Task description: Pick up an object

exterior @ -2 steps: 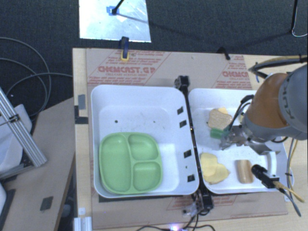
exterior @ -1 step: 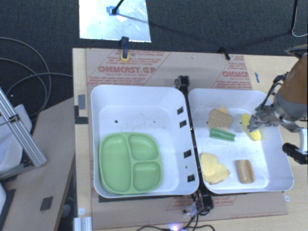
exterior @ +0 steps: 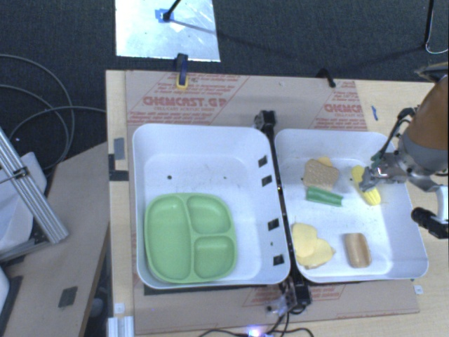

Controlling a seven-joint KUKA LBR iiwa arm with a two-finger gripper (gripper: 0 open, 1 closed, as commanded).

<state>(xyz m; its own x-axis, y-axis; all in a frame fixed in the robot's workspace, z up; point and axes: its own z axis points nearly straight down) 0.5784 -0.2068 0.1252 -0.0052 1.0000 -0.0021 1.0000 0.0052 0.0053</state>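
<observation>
Bare floor lies along the right bin's [exterior: 403, 258] near right rim, while the arm leans in low, its pincer [exterior: 370, 179] on the yellow piece [exterior: 370, 190]; grip unclear.

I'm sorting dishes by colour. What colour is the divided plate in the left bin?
Light green; the divided plate shows clearly in the camera view.

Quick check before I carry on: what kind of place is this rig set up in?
Most likely a robotics lab bench, not a kitchen. Two white bins sit on a board, toy food such as a green plate and a bread slice lies in them, and loose cables trail over dark carpet.
</observation>
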